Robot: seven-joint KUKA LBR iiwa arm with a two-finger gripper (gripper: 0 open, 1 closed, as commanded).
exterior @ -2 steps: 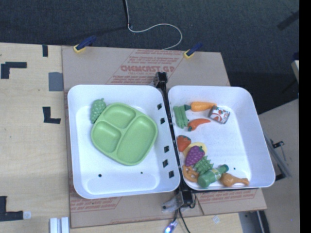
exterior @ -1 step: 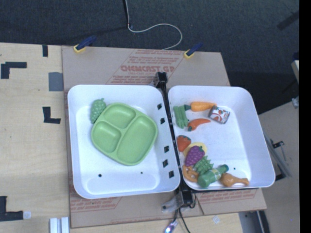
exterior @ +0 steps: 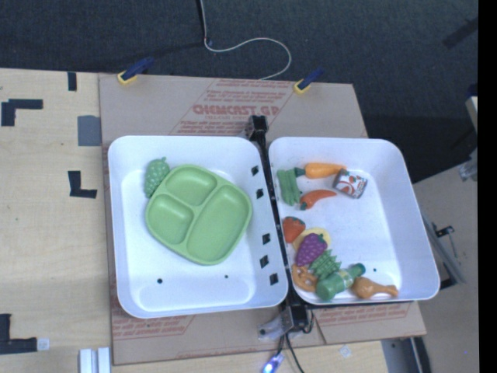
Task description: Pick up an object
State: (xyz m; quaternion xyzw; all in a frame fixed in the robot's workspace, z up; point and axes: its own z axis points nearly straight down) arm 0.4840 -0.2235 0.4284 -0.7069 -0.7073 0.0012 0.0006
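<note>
The right bin (exterior: 388, 224) holds several toy foods along its left side. An orange carrot (exterior: 323, 169) lies at the top beside a small red-and-white can (exterior: 349, 183). A green pepper (exterior: 288, 186) and an orange chili (exterior: 318, 198) lie just below. A red tomato (exterior: 293, 228), purple grapes (exterior: 309, 249), a yellow piece (exterior: 316, 235), a green vegetable (exterior: 335, 280) and an orange squash (exterior: 373, 289) crowd the lower left corner. The left bin (exterior: 128, 231) holds a green divided plate (exterior: 199, 214) and a green bumpy toy (exterior: 156, 176) at its upper left.
Both bins sit on a cardboard sheet (exterior: 225, 107) held by blue-and-yellow clamps (exterior: 137, 69). A white cable (exterior: 248, 45) loops over the dark floor behind. Black clips line the divider (exterior: 268, 208) between the bins. The right half of the right bin is bare white.
</note>
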